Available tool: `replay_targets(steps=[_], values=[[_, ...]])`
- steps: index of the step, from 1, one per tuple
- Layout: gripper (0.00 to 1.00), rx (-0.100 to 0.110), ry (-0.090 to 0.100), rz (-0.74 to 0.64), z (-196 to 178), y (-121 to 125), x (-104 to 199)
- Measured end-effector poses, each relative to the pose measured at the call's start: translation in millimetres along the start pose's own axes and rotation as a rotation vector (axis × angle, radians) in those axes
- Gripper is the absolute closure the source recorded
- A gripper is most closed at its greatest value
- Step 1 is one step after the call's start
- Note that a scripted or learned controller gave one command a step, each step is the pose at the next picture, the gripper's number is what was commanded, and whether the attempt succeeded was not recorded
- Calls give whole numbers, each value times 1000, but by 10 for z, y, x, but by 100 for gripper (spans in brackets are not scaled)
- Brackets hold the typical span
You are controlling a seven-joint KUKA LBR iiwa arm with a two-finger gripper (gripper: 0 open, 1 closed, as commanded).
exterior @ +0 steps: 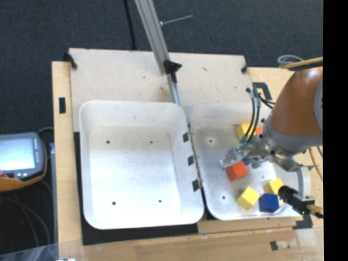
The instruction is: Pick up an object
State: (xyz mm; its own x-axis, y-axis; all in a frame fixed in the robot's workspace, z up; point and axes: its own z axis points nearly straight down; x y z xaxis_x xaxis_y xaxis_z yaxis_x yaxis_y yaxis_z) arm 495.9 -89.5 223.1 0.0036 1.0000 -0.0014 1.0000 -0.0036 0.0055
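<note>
A small grey screen device is cut off by the left edge of the view, beside the wooden bench. On the bench, the left shallow white plastic bin shows only small dark specks on its floor. A silver metal rail slants down from the top of the view to the gap between the two bins.

The right shallow white plastic bin holds several small blocks. An orange cube lies near the middle of this bin, tilted, its top face bright and its sides in shadow. The metal gripper is just above the orange cube and appears to touch its upper edge; whether the fingers are spread or pressed together cannot be made out, and the cube is not seen between them. A yellow cube and a blue cube lie near the bin's front rim, with a yellow block behind the blue one. Another yellow block at the back is partly hidden by cables. The arm's orange and grey wrist covers the bin's right side.
</note>
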Motion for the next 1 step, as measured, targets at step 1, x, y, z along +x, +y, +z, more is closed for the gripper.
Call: replay_targets(steps=[1], values=[[0,7,1,-7,283,172,203]])
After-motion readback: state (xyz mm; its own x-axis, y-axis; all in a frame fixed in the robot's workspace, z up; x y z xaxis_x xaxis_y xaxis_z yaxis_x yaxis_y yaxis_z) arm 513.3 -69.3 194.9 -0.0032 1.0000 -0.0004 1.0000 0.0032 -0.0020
